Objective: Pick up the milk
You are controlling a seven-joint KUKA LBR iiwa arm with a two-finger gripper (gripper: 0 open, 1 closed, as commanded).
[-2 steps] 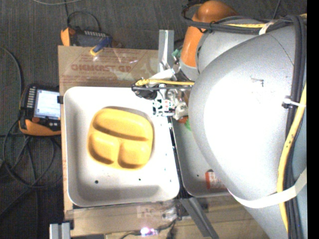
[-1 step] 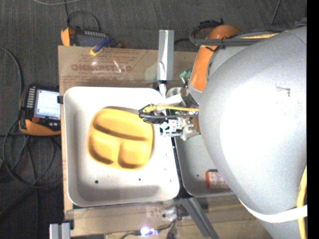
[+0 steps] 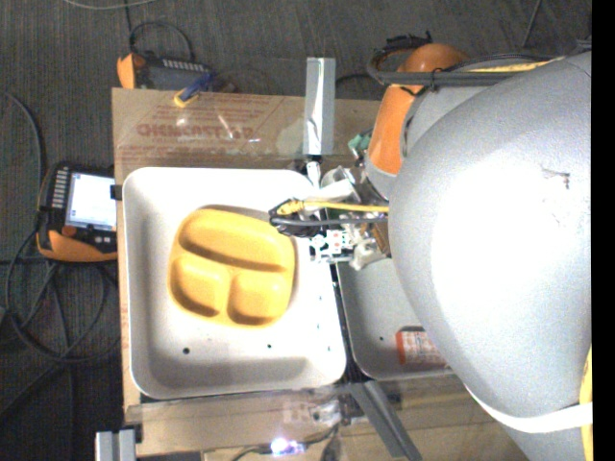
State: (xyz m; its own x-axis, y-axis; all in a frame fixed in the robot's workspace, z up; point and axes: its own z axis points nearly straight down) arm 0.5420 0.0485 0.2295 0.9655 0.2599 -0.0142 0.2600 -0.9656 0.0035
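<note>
In left bin (image 3: 144,257), one yellow tray (image 3: 233,267), one gripper (image 3: 317,221)

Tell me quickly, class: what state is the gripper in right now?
Gripper: cannot be told; it sits over the rim between the two bins, mostly hidden by the arm.

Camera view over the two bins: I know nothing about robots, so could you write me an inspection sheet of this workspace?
Surface: left white bin and right white bin on a brown cardboard sheet.
Job's things: possibly the red-and-white package in the right bin; cannot tell.
Clutter: yellow divided plastic tray in the left bin.
Grippers: pincer over the tray's right edge.
Cables: black cables on the floor.
Surroundings: dark carpet, handheld screen controller.
</note>
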